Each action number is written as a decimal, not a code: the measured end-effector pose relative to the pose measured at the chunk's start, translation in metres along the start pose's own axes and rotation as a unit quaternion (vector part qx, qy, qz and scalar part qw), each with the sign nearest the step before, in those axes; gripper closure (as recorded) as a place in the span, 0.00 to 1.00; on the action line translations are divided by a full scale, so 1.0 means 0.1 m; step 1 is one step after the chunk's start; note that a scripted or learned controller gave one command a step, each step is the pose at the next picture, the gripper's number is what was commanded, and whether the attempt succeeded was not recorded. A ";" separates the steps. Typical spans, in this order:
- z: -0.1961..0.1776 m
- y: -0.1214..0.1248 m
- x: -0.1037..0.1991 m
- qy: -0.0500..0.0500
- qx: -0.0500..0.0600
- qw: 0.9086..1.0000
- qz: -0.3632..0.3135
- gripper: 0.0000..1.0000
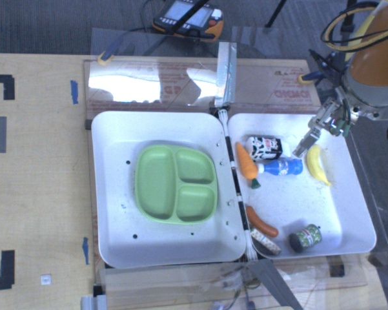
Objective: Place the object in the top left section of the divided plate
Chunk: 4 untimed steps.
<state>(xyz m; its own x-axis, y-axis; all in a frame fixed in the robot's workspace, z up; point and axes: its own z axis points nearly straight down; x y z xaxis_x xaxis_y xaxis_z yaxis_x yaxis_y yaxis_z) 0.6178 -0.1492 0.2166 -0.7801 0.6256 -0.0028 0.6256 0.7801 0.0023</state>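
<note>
In the overhead camera view, you had the light green three-section divided plastic plate (176, 184) sitting in the middle of the left shallow white bin (110, 134), with nothing resting in any of its compartments. Its large section lay at the 9 o'clock side, and the two smaller sections sat at 1 and 4 o'clock of the plate's centre.

The right shallow white bin (348, 205) held all the loose items. An orange plastic carrot (246, 163) lay near the divider between the bins, at roughly 10 o'clock of that bin's centre. Just beside it at 1 o'clock was a small black-and-white cow-patterned carton (265, 147), and a clear plastic bottle with a blue label (279, 168) lay on its side touching the carrot's lower end. A yellow plastic banana (318, 165) rested at 3 o'clock of the bottle. Along the 6 o'clock edge you had a reddish-orange sausage (262, 222), a dark brush-like item (266, 243) below it, and a green can (306, 236) on its side.

The two-finger gripper (303, 148) hung above the right bin, between the bottle and the banana, tilted toward 7 o'clock. You could not tell whether its fingers stood apart or together, and nothing was visibly between them.
</note>
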 end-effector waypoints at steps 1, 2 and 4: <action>0.59 -0.21 -0.66 -0.002 0.000 0.983 0.183 0.00; 1.30 -0.01 -0.05 -0.001 0.000 0.975 0.223 0.00; 0.92 -0.27 -0.44 0.001 0.002 0.886 0.464 0.00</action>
<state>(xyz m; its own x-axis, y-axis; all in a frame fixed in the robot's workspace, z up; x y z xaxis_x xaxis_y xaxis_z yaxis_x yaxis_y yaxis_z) 0.6360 -0.1976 0.1245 0.0698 0.9976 0.0001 0.9976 -0.0698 -0.0007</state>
